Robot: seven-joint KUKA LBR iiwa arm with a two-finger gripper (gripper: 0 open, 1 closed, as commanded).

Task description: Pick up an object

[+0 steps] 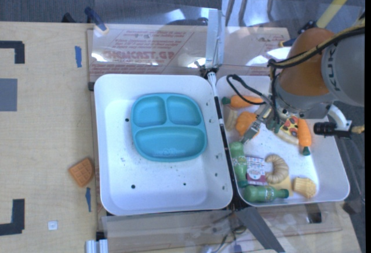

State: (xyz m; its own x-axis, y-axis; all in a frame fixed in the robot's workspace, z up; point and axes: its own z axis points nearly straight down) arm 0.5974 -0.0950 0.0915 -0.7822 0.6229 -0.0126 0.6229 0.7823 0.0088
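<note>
Divided plate in left bin, croissant, bottle, carrot in right bin, waffle on bench left of bins

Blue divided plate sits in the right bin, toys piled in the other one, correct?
Not quite. The camera view shows the blue plate in the left bin; the toys, such as the croissant and green bottle, lie in the right bin.
</note>
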